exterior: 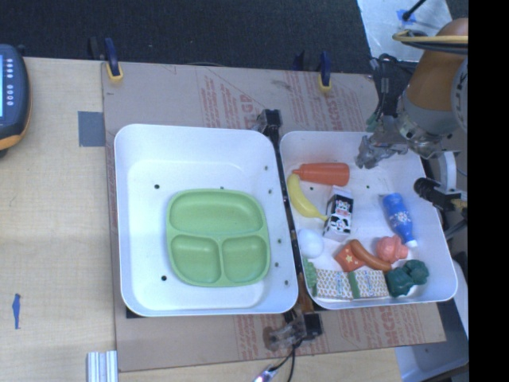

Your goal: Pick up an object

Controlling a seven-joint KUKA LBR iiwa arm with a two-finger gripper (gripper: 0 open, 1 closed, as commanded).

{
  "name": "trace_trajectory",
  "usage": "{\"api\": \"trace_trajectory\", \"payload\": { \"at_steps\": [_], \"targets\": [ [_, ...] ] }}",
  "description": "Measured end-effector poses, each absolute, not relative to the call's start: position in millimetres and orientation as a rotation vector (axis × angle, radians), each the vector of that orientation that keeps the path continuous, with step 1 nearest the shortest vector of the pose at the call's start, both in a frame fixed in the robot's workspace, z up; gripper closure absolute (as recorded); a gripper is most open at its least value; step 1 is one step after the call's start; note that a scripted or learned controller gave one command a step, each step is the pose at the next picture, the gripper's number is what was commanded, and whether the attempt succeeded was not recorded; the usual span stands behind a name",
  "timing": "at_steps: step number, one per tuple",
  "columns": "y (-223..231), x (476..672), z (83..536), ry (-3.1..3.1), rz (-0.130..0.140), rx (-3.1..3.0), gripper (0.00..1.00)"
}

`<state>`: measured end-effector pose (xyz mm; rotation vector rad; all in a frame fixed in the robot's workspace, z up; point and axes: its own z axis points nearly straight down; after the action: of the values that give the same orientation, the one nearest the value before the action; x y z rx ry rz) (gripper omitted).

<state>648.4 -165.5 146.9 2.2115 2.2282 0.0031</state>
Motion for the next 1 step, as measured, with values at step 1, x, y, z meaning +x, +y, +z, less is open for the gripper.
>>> {"api": "trace_trajectory", "payload": {
  "at_steps": [1],
  "targets": [
    [-148.5, 657.3, 167.0, 2.227, 0.001, 2.214, 1.00]
  ]
}}
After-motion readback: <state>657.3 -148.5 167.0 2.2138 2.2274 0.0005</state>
